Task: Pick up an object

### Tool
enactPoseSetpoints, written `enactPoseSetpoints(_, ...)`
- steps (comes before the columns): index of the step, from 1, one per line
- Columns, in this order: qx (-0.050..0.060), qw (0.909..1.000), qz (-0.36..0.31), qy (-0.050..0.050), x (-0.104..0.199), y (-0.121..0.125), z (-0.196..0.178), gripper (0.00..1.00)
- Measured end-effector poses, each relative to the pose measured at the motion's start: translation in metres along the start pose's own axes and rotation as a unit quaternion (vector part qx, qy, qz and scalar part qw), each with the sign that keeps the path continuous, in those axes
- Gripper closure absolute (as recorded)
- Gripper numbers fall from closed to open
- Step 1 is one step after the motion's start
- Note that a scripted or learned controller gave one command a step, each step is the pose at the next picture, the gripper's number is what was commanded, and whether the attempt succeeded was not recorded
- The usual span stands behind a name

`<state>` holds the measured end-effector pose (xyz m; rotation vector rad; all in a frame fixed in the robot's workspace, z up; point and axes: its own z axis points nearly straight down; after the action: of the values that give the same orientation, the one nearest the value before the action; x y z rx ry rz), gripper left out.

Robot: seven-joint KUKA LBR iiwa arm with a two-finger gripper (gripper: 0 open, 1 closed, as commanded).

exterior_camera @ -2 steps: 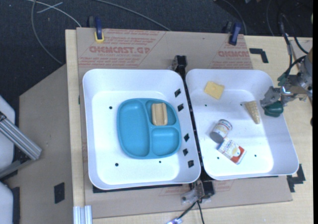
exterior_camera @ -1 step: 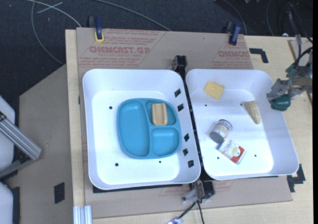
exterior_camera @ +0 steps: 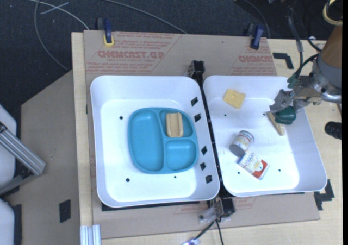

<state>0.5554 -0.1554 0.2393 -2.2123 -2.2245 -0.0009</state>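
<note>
My gripper (exterior_camera: 287,106) hangs over the right side of the right bin (exterior_camera: 310,151), reaching in from the right edge. A teal rounded object (exterior_camera: 287,115) lies right at its tip, partly covered by it. A tan stick (exterior_camera: 277,124) lies just left of the teal object. Further left in this bin are a yellow block (exterior_camera: 234,98), a small silver can (exterior_camera: 241,142) on its side, and a red and white packet (exterior_camera: 254,165).
The left bin (exterior_camera: 109,130) holds a blue divided plate (exterior_camera: 147,140) with a tan bread-like piece (exterior_camera: 174,124) in its upper right compartment. A black divider (exterior_camera: 202,124) runs between the bins. Clamps and cables lie along the far edge of the bench.
</note>
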Motion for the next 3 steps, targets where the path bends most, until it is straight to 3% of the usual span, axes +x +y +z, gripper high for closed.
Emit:
enactPoseSetpoints(2,0.001,1.0,0.0,0.0,0.118,-0.013,0.017,1.0)
enactPoseSetpoints(3,-0.002,1.0,0.0,-0.001,0.171,-0.008,0.007,1.0)
